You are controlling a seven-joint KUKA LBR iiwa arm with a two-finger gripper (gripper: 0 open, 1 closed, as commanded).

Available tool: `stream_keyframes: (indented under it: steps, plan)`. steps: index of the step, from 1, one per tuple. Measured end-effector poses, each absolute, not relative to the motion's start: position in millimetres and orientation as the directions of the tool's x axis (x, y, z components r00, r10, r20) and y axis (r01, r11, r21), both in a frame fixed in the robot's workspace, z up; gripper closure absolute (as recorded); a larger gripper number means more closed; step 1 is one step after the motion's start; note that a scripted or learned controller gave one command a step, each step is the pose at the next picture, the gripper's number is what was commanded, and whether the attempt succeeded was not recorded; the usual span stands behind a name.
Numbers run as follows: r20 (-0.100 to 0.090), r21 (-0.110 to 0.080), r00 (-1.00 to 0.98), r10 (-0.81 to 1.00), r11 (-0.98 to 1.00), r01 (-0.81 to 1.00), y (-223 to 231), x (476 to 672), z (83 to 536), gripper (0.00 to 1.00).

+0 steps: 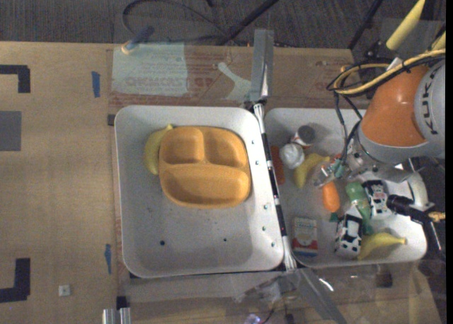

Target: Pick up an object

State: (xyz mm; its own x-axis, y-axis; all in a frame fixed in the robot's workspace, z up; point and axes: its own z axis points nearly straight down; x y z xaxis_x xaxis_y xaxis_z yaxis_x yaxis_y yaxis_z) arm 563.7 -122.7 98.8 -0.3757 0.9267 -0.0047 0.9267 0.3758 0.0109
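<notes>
Two shallow white plastic bins sit side by side on the pale wooden bench (56,174); the left bin (141,245) holds an orange three-compartment plastic tray (205,165), lying flat in its upper half, with a yellow toy banana (151,151) tucked against the tray's left edge and partly under it; the right bin (318,257) holds the clutter of small things; a grey-and-white rounded cup-like object (291,154) lies near its upper left, with a small grey cap-shaped piece (306,134) just above it; a thin orange stick (279,170) lies along the bin's left wall; a second yellow banana-shaped toy (309,169) lies just right of the rounded object; an orange carrot-like piece (330,197) lies below that, beside a green plastic piece (354,194); a small red-and-white carton (305,236) rests near the bin's lower edge; a black-and-white cow-patterned toy (348,235) stands to its right, touching a third yellow banana (382,243) at the lower right corner; the grey arm with its orange band (396,114) reaches in from the right, and its gripper (338,169) hangs low over the middle of the right bin, just above the carrot-like piece and beside the second banana; whether the claw is spread or closed cannot be told, and nothing is plainly seen between its tips.
</notes>
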Motion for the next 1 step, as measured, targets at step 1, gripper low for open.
stream_keyframes:
  steps: [1]
  plan:
    - [-0.002,0.004,-0.332,0.943,0.332,0.943,-120.8,571.2,104.1,1.0]
